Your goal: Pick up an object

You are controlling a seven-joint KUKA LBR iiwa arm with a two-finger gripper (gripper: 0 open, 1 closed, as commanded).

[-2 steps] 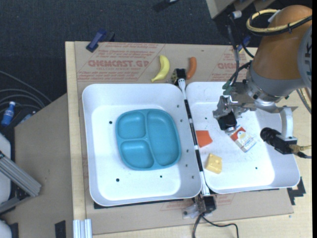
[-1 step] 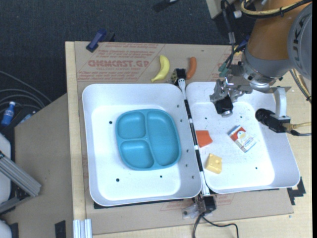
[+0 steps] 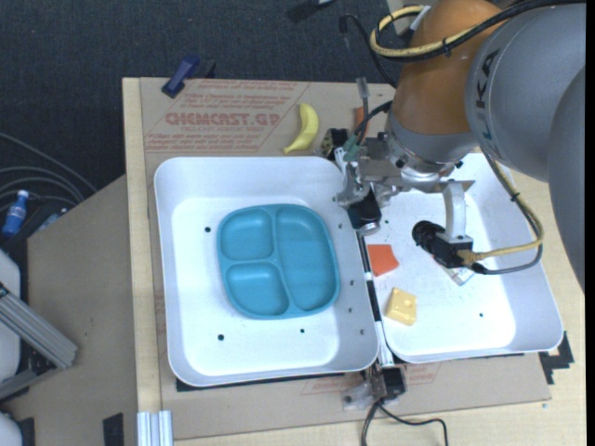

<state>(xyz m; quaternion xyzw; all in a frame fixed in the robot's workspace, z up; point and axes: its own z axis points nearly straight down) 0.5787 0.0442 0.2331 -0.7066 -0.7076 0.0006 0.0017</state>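
My gripper (image 3: 363, 210) hangs low over the near left corner of the right bin (image 3: 507, 309), close to the wall shared by the two bins. Just below it in the view lies a small orange-red block (image 3: 382, 258), flat on the bin floor and apart from the gripper. Further toward the front sits a yellow wedge (image 3: 403, 306). A blue divided plate (image 3: 277, 260) rests in the middle of the left bin (image 3: 186, 277). The grey arm with its orange band (image 3: 437, 63) covers the back of the right bin.
A yellow banana (image 3: 304, 128) lies on the cardboard behind the left bin. A black fitting with cables (image 3: 437, 242) hangs off the wrist over the right bin. A blue clip (image 3: 181, 75) sits at the bench's back left edge.
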